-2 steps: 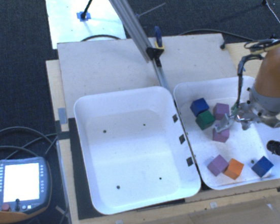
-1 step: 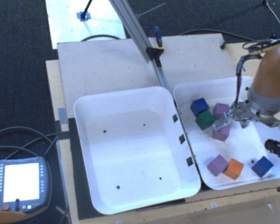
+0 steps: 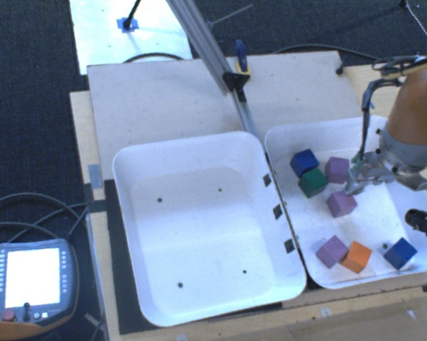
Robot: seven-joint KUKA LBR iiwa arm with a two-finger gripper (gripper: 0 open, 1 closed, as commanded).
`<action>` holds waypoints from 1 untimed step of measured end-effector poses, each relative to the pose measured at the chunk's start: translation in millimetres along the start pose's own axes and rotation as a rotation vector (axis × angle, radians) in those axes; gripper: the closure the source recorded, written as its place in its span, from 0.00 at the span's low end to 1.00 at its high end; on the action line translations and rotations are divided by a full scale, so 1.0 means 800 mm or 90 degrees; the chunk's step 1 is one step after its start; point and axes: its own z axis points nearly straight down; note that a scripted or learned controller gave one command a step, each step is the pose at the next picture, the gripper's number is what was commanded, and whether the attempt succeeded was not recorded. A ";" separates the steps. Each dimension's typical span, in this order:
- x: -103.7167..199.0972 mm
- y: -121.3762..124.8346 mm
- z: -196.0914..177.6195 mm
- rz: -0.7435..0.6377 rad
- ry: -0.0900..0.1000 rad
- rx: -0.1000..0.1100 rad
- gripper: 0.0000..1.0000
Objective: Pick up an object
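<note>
In the camera view, two shallow white bins are seen side by side on the bench. The left bin (image 3: 137, 215) is bounded by a plain white rim, and the right bin (image 3: 381, 261) holds seven small blocks.

Near the far left corner of the right bin, a blue cube (image 3: 304, 162) is set against a green cube (image 3: 313, 183), the two touching. Just beside them, toward the arm, a purple cube (image 3: 338, 168) is found, and a second purple cube (image 3: 341, 203) lies a little nearer the camera. Along the near side of the bin, a third purple cube (image 3: 332, 251) is touched by an orange cube (image 3: 357, 257), while a second blue cube (image 3: 400, 253) sits apart near the right corner.

The grey arm with its orange band (image 3: 416, 112) is reached in from the right. The gripper (image 3: 359, 180) is lowered into the right bin, between the two upper purple cubes and just beside both. Whether it is released or clenched cannot be told, and no block is seen to be grasped.

A teach pendant (image 3: 30, 287) with a lit screen is lying off the bench at the left.
</note>
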 end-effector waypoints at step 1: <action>-0.010 0.007 -0.077 0.001 0.000 0.009 1.00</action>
